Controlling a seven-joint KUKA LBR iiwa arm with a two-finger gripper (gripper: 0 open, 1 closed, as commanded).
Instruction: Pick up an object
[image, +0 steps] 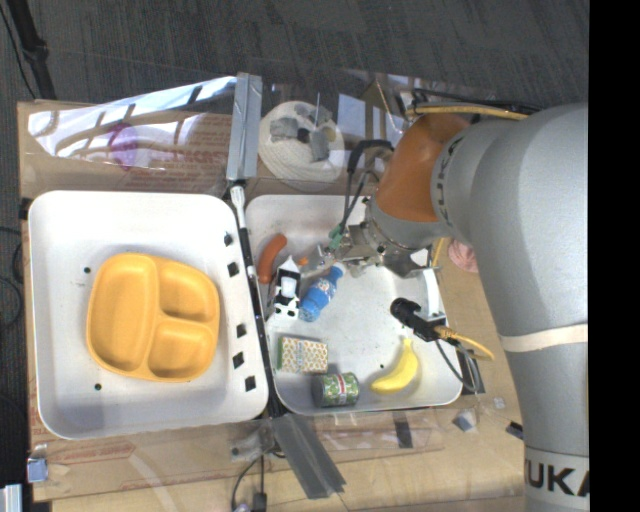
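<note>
Near the far edge of the right bin (440, 395), the gripper (328, 262) hangs over the blue bottle (317, 296); its opening I cannot tell; 1 risk: the crowded bottle rolls away.

This is a robotics lab, set up for grasping trials rather than any home or kitchen. A big grey KUKA arm (520, 260) with an orange band reaches over a bench (130, 150) that bears two shallow white bins, the left bin (60, 400) and the right bin (300, 215), side by side, with black cables (352, 190) trailing along the wrist and dark carpet (300, 35) beyond. The odd props confirm it: a yellow divided plate (152, 316) in one bin, and a toy banana (398, 370), a small can (334, 389) and a blue bottle (318, 296) scattered in the other.
</note>
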